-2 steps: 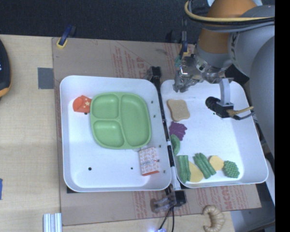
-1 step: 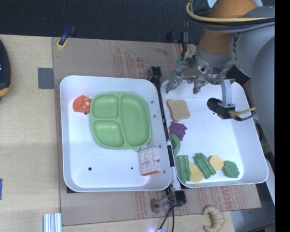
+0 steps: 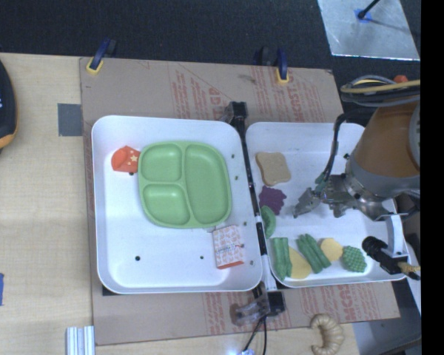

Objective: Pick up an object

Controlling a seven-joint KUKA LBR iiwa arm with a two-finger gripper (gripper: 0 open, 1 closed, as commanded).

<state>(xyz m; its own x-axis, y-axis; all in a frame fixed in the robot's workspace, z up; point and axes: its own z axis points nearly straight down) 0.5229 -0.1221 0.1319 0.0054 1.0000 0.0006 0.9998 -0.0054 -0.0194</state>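
Observation:
My gripper (image 3: 309, 202) hangs low over the middle of the right bin (image 3: 311, 135), pointing left, with the grey arm and orange band behind it at the right. Just to its left lies a purple bunch of grapes (image 3: 271, 197), and a tan bread slice (image 3: 273, 168) sits above that. Along the bin's front edge lie a green bean pod (image 3: 281, 256), a green pickle (image 3: 311, 251), yellow pieces (image 3: 331, 248) and a green broccoli (image 3: 354, 259). I see nothing between the gripper's tips.
The left bin (image 3: 118, 265) holds a green divided plate (image 3: 185, 183), a red item (image 3: 124, 159) at its left and a small red-and-white packet (image 3: 228, 245). A black clamp (image 3: 239, 112) sits between the bins. A tan curled object (image 3: 328, 333) lies on the bench in front.

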